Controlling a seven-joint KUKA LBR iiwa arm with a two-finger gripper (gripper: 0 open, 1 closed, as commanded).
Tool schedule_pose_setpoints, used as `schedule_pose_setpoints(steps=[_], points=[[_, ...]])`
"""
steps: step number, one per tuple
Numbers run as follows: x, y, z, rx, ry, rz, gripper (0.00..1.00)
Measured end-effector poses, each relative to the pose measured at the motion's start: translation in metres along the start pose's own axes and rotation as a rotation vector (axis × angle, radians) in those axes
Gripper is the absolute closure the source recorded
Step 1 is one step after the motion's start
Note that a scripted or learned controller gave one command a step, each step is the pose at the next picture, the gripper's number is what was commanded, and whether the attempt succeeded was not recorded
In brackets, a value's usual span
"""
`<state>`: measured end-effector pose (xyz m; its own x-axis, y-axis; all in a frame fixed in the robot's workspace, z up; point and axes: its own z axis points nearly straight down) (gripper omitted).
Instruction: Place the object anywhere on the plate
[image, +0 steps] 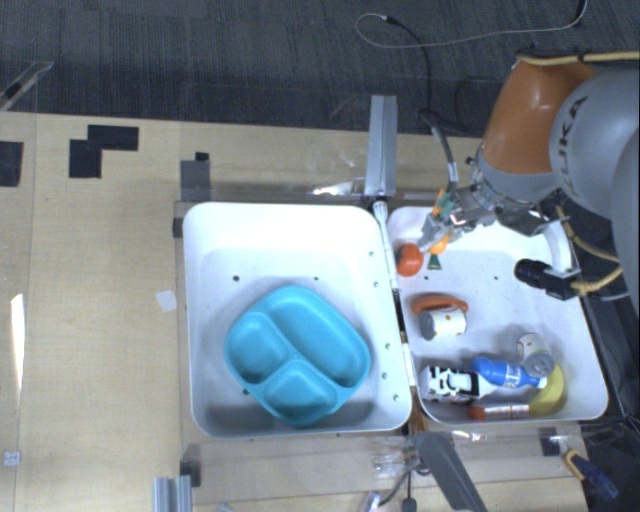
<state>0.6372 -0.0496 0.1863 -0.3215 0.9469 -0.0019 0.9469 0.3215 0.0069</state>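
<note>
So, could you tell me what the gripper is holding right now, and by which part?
It cannot be told: the gripper sits right above the small orange round object, but no grip is visible.

a robotics lab, going by the setup: a pale wooden bench (90, 330) with black marker patches, two shallow white bins (290, 225) framed in bare aluminium rails. right of the bins stands a grey and orange industrial arm (560, 110); behind them, loose cable trails over dark carpet (200, 50).
</note>
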Motion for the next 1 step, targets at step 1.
schedule_pose_setpoints(steps=[1], points=[[0.0867, -0.0242, 0.0006, 0.002, 0.001, 0.051, 1.00]])
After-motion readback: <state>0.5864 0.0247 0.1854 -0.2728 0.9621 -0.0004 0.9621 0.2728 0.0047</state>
